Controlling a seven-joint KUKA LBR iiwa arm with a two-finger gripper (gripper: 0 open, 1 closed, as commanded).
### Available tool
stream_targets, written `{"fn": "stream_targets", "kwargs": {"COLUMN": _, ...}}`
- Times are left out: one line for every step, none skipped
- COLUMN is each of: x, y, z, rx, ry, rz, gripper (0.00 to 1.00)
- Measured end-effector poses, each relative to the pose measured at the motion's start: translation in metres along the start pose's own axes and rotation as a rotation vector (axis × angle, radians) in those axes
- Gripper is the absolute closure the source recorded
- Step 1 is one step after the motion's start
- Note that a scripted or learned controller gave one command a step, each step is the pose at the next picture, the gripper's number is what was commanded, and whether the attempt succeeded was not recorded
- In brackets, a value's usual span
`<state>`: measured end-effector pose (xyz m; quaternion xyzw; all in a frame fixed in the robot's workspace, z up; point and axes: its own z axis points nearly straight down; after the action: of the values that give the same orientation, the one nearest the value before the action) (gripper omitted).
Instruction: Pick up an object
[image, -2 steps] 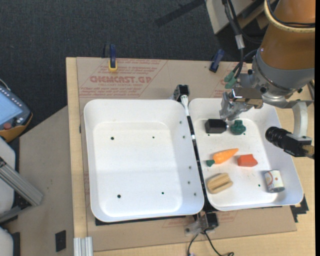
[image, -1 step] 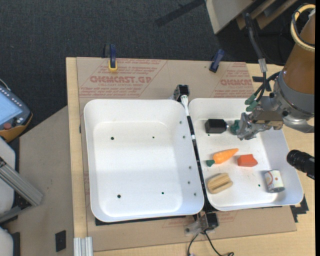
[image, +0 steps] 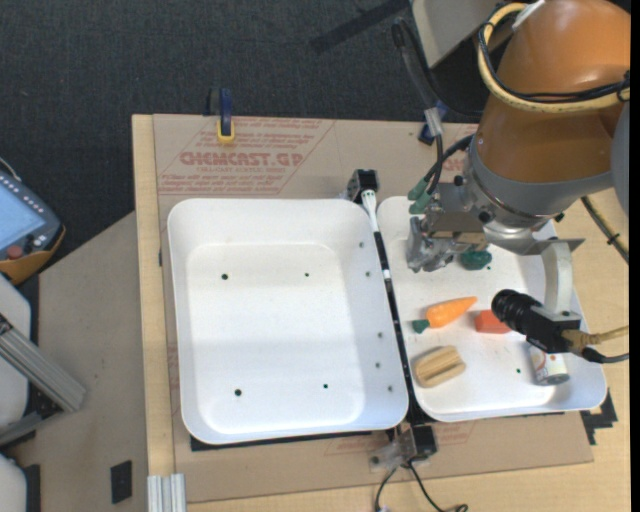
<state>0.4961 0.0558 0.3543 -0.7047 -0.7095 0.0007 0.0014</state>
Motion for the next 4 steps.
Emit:
{"fn": "stream_targets", "kwargs": {"x": 0.032, "y": 0.018, "z": -0.045, "rx": -0.01, "ry": 0.0, "rz": 0.003, "gripper": 1.0}}
{"fn": "stream_targets", "kwargs": {"x": 0.063, "y": -0.018, "z": -0.104, "rx": -0.009, "ry": 0.002, "rz": 0.002, "gripper": 1.0}}
{"fn": "stream_targets", "kwargs": {"x": 0.114, "y": -0.016, "z": -0.146, "rx": -0.01, "ry": 0.002, "rz": 0.001, "gripper": 1.0}}
{"fn": "stream_targets", "kwargs": {"x": 0.163, "y": -0.008, "z": -0.182, "rx": -0.008, "ry": 0.001, "rz": 0.003, "gripper": 1.0}}
